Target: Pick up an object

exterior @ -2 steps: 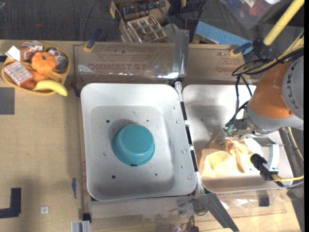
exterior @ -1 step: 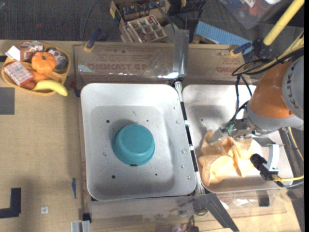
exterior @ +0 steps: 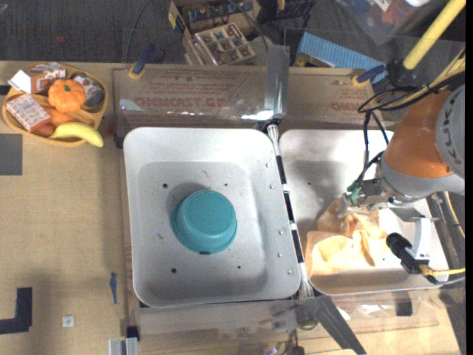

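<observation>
Camera view: hand (exterior: pixel 360 200) — grip unclear — over yellow cloth (exterior: pixel 341 250) by right bin's (exterior: pixel 325 150) front edge.

Two white bins (exterior: pixel 148 154); one teal bowl (exterior: pixel 205 221); one yellow cloth (exterior: pixel 344 248); one basket (exterior: pixel 15 117) of toy food

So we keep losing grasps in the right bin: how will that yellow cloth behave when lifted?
The yellow cloth lies crumpled with folds, so it is probably floppy and will drape rather than hold shape. It looks thin, so likely light. A pinch on one fold may lift just that part, with the rest trailing along the right bin.
</observation>
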Action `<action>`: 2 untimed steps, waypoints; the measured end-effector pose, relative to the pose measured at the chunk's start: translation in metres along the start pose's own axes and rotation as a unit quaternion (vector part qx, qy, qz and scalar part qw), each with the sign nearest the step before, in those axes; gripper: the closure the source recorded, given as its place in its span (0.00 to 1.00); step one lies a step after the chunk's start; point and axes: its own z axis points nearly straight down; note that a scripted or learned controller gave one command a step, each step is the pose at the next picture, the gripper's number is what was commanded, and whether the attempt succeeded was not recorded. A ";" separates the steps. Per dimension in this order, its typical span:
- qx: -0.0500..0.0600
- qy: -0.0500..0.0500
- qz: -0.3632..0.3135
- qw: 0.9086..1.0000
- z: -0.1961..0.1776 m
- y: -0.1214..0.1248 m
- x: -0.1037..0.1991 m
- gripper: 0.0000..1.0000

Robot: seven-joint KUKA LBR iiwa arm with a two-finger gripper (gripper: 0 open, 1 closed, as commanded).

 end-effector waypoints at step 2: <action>0.003 0.002 0.043 0.999 0.021 -0.008 -0.021 0.00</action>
